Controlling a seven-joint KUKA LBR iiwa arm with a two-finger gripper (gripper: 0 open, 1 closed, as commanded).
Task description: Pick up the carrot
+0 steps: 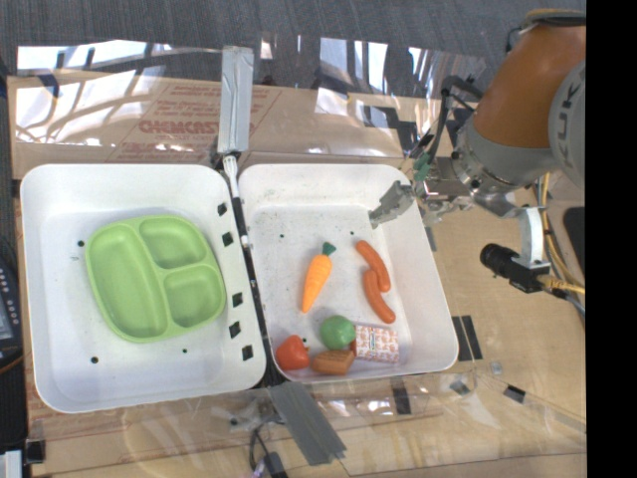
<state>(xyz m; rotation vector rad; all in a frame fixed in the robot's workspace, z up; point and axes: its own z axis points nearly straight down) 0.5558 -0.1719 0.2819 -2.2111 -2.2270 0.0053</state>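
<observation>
Carrot: the carrot [317,278] is orange with a small green top. It lies in the middle of the right bin [299,202], its green end pointing to the far side, tilted a little. Nothing touches it.
Sausages: two orange-red sausages [376,281] lie just to the right of the carrot, one behind the other, apart from it.
Front corner: a green round fruit [337,331], a red tomato [292,353], a brown piece [333,362] and a small printed packet [377,343] sit close together near the front wall, in front of the carrot.
Gripper: the gripper [390,207] hangs over the far right corner of the right bin, well apart from the carrot. I cannot tell its state.
Left bin: the left bin [50,267] holds a green divided plate [155,277].
Surface: both bins rest on a bench [518,366] of light wood, with brown cardboard [149,118] behind them and grey tape [309,421] in front.
</observation>
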